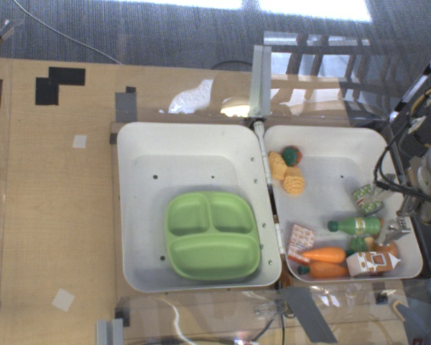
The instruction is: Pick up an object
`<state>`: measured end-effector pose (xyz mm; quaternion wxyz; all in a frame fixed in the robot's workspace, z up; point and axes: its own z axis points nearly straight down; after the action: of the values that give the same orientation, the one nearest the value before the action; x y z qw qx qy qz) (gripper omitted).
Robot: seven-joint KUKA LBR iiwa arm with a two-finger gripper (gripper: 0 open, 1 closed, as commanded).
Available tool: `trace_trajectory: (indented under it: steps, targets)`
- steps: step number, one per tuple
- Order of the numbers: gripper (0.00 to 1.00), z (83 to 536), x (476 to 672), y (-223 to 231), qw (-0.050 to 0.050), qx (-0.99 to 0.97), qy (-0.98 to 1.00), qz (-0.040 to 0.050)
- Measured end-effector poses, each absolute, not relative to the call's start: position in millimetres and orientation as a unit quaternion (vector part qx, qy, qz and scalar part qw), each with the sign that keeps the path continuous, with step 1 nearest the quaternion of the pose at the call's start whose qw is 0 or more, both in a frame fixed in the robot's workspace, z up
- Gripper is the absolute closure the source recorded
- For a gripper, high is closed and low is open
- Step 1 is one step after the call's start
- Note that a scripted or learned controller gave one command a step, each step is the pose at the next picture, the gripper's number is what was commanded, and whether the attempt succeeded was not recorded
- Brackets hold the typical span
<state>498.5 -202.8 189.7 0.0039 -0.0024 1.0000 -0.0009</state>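
Observation:
The right bin (330,157) holds the loose objects. Two yellow corn pieces (287,175) and a red-and-green fruit (292,154) lie near its left wall. A green bottle (355,226) lies on its side toward the right. Below it are two orange carrots (323,261), a small white-and-brown carton (372,261) and a red patterned packet (301,237). A crumpled green packet (366,196) sits above the bottle. My gripper (401,225) hangs at the bin's right wall, just right of the bottle's base and above the carton. Nothing shows in its grasp.
The left bin (140,192) bears a green divided plate (212,234) in its front half. A metal post (260,85) rises behind the seam between the bins. Cables and the grey arm (424,157) crowd the right edge.

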Motion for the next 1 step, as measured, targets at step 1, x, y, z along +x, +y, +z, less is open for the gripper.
trace_trajectory:
  steps: [1]
  targets:
    - [0.00,91.0,549.8,-206.5,0.010,-0.043,0.999,-0.0033]
